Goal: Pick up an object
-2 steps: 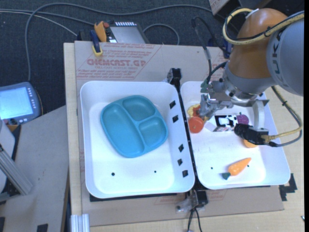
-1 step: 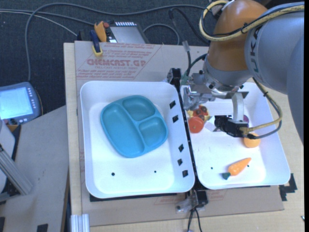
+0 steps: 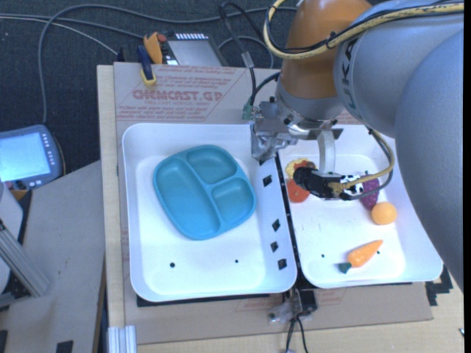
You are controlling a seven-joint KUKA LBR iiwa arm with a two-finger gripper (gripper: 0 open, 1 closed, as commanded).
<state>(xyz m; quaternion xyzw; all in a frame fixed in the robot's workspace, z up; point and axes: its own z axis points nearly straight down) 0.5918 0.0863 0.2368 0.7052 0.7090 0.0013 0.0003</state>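
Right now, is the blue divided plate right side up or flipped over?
Right side up: the blue plate lies flat in the left bin, its three compartments facing up with nothing in them.

The two bins, left [image 3: 140, 219] and right [image 3: 412, 259], are plain white, with a row of small black marks along their shared edge. In the left bin lies a turquoise plate [image 3: 204, 190], one flat colour all over. In the right bin the carrot [image 3: 362, 254] is orange with a green tip, the ball [image 3: 383, 213] orange-yellow, and a red piece [image 3: 297, 192] sits beside a purple one [image 3: 371, 193]. The board [image 3: 184, 94] at the bench's far edge is tan with faded red lettering. The arm [image 3: 412, 65] is grey with an orange band [image 3: 324, 35], trailed by yellow and black cables. The gripper [image 3: 266, 144] is grey metal.
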